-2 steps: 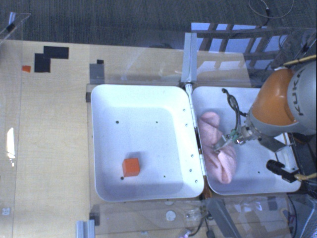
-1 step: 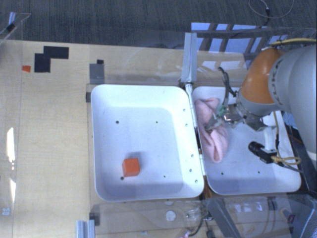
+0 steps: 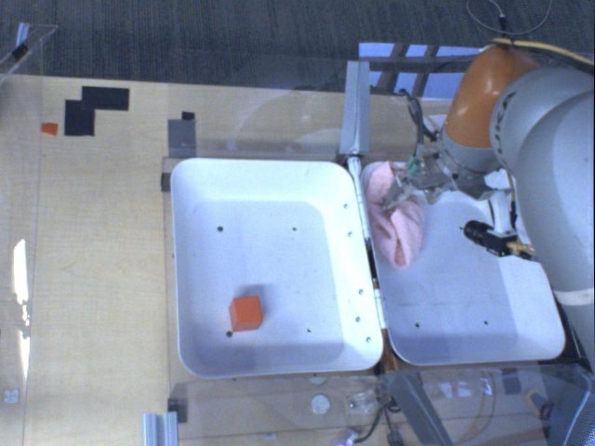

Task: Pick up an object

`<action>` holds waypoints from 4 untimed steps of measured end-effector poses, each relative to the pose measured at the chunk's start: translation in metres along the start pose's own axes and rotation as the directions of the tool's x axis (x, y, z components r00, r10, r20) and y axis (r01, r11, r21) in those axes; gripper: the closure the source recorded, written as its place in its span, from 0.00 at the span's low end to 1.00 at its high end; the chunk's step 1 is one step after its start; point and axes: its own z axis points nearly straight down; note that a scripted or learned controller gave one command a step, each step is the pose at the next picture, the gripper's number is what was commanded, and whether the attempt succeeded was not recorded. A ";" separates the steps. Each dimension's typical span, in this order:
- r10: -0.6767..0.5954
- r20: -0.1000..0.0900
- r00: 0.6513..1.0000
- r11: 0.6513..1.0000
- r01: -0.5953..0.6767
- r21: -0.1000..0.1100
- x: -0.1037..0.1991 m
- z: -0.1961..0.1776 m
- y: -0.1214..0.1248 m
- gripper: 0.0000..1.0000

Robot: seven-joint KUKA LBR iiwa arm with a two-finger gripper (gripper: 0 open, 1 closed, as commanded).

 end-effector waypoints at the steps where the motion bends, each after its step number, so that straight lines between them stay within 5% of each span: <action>1: -0.079 0.003 0.997 0.997 0.079 -0.007 -0.005 -0.001 -0.060 0.00; 2: -0.062 0.005 0.998 0.998 0.062 -0.013 0.017 -0.002 -0.085 0.00; 3: 0.077 0.002 0.997 0.997 -0.077 -0.007 0.010 -0.001 -0.022 0.00; 4: 0.022 0.002 1.000 1.000 -0.022 -0.009 0.001 -0.001 -0.055 0.00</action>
